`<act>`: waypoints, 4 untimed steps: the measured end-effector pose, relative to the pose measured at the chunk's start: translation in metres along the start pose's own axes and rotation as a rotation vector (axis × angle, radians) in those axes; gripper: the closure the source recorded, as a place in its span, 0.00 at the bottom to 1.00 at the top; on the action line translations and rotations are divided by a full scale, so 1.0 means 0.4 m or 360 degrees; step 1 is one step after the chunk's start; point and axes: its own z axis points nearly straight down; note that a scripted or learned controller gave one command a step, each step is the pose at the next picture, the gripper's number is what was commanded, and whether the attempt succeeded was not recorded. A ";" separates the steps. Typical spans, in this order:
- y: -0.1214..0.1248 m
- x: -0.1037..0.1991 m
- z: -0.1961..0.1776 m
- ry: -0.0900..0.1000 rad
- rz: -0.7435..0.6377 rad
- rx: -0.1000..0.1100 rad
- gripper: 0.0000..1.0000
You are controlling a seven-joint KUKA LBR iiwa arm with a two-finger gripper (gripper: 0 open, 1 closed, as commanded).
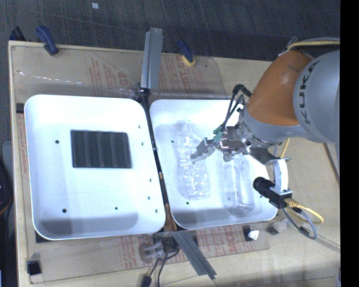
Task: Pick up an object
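Two clear plastic bottles (192, 166) are lying in the right bin (167, 202). Pincer (202, 150) is hovering above; grip state unclear. Left bin (42, 220) is sitting alongside on bench (78, 70).

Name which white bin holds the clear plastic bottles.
The right bin, under the gripper, holds clear bottles; the left bin shows a dark panel.

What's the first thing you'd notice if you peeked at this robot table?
The big grey-and-orange arm reaching in from the right, its pincer low over the right bin. Under it lie see-through plastic bottles, hard to spot against the white. The left bin has a dark ribbed rectangle in its middle.
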 end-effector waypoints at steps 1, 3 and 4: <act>0.025 -0.041 0.266 -0.0001 -0.0132 0.0001 0.00; 0.222 -0.106 0.183 -0.0003 -0.0022 -0.0006 0.00; 0.139 -0.081 0.096 0.0000 0.0218 0.0002 0.00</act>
